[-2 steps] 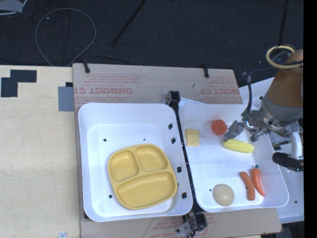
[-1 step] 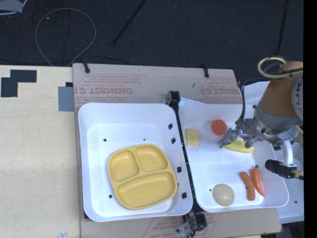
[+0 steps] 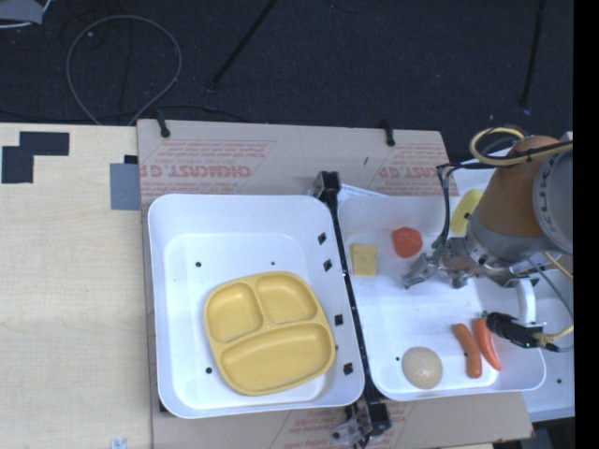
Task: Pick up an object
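We see the pincer (image 3: 423, 271) low in the right bin (image 3: 374, 344), right of centre in the frame, its metal fingers reaching leftward from the grey arm (image 3: 547, 204) with the orange band. We cannot tell how far apart the fingers stand, and we see nothing between them.

Just above the pincer, close to its tip, lies a small red ball-like object (image 3: 406, 241). To the left of that, near the divider between the bins, we spot a pale yellow block (image 3: 363, 259). Toward the bottom of the right bin rests a cream, egg-shaped object (image 3: 422, 367), and to its right two orange carrot-like sticks (image 3: 477, 346) lie side by side, well apart from the pincer. Behind the arm, at the bin's upper right, a bit of yellow (image 3: 461, 211) peeks out; we cannot tell what it is.

Over in the left bin (image 3: 178, 251), a yellow divided plate (image 3: 270, 331) with three compartments sits toward the lower middle. Both bins rest on a cardboard sheet (image 3: 281, 162) on the light wooden surface (image 3: 65, 325). Black cables (image 3: 122, 54) loop across the dark floor at the top of the frame.
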